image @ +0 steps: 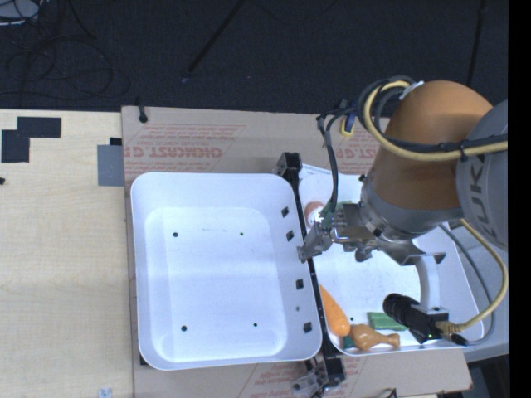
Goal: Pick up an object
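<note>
Carrot (333, 311) etc. lie loose in rt bin (369, 282); nothing lifted yet. Gripper (315, 240) near its left wall; open/shut: can't tell.

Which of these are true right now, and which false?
1. The pincer hangs over the right bin, by the wall next to the left bin. True.
2. The carrot lies in the left bin. False: it lies in the right bin.
3. A green piece lies in the right bin. True.
4. The pincer grips the carrot. False: the carrot lies apart from it, nearer the front.
</note>
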Controlling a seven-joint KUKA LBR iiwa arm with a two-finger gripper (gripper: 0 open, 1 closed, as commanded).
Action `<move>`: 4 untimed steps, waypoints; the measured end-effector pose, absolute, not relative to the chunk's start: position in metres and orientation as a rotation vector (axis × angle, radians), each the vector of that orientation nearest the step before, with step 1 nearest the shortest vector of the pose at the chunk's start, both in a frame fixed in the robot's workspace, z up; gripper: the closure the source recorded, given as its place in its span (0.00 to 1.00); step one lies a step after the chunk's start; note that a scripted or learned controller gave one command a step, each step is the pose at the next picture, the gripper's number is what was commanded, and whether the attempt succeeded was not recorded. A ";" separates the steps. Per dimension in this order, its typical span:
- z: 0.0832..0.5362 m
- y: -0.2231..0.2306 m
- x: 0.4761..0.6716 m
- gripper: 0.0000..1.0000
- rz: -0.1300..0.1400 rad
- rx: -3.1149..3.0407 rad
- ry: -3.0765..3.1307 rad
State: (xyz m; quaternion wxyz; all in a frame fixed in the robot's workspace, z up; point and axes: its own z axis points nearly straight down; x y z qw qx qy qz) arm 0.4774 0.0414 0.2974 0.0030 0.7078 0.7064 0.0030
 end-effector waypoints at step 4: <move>0.539 0.132 0.488 0.00 -0.001 2.216 2.229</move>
